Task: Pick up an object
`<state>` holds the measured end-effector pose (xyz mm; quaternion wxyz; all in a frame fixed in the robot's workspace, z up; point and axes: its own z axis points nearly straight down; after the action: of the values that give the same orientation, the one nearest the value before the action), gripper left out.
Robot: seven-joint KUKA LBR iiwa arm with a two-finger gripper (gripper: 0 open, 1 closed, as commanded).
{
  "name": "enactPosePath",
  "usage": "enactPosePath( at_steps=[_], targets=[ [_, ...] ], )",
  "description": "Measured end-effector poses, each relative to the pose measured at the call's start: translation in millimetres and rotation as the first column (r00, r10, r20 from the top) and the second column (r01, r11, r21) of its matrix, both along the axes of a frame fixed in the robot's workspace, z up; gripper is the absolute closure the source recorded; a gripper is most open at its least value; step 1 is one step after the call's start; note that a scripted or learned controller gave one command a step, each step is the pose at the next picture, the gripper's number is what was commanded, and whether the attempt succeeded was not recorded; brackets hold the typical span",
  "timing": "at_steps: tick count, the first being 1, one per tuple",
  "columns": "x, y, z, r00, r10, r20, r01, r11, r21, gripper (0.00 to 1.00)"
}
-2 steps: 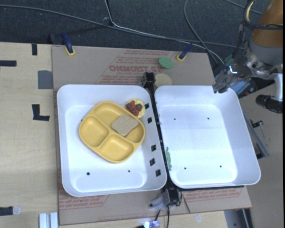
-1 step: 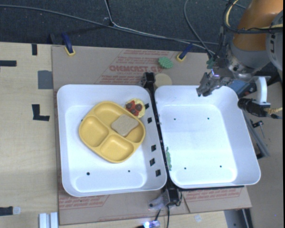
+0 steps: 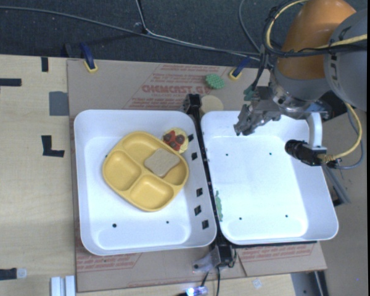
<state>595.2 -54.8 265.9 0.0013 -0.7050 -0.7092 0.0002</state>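
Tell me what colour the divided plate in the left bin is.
Yellow. The divided plate shows clearly in the camera view.

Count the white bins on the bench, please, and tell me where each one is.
2. The left bin holds a yellow divided plate. The right bin lies beside it, under the hand. None seems hidden.

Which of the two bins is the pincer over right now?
The right bin: the pincer hangs over its back left corner. The left bin, holding the yellow tray, lies across the divider from it.
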Motion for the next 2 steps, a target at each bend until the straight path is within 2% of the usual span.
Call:
enactPosePath(
  at_steps=[1, 2],
  targets=[
    [-17.5, 47.3, -20.0, 1.0, -0.001, -0.002, 0.001, 1.0, -0.001, 1.0],
    [-41.3, 94.8, -17.9, 1.0, 0.0, -0.001, 0.0, 1.0, 0.0, 1.0]
  ],
)
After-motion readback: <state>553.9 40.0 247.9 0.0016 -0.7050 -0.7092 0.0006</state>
